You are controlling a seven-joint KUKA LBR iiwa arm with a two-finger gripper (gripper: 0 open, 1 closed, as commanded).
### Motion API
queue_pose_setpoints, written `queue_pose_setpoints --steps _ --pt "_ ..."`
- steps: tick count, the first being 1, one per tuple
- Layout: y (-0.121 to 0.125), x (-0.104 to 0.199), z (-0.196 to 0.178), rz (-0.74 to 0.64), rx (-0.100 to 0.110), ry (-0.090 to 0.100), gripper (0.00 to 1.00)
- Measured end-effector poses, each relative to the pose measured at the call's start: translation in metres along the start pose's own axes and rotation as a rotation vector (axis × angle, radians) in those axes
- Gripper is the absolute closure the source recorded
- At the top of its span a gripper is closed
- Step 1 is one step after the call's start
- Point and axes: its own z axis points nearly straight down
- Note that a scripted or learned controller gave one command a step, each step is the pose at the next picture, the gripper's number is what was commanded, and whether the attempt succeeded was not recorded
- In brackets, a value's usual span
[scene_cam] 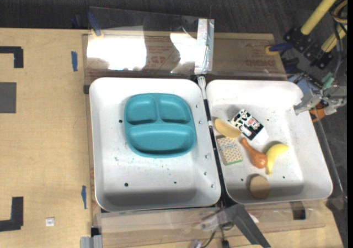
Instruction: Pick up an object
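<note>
At the right edge of the desk (44, 131), beyond the right bin (309, 147), the tool (320, 106) hangs outside the rim; whether it is open, I cannot tell. Nothing is picked yet. Candidates lie in that bin: a banana (274, 154), a patterned box (247, 124), a brown ball (259, 185). The left bin (105, 175) holds a teal tray (160, 124). Next, I judge, comes a reach inward over one object.

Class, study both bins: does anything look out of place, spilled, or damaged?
Nothing looks broken or spilled. The teal divided plate sits flat in the left bin. In the right bin, small items lie loosely clustered, among them a black-and-white patterned box lying askew and a yellow banana.
</note>
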Motion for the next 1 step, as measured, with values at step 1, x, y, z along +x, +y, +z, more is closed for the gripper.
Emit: queue_pose_setpoints --steps 1 --pt "-0.0326 0.0404 0.1797 0.012 -0.003 0.001 0.00"
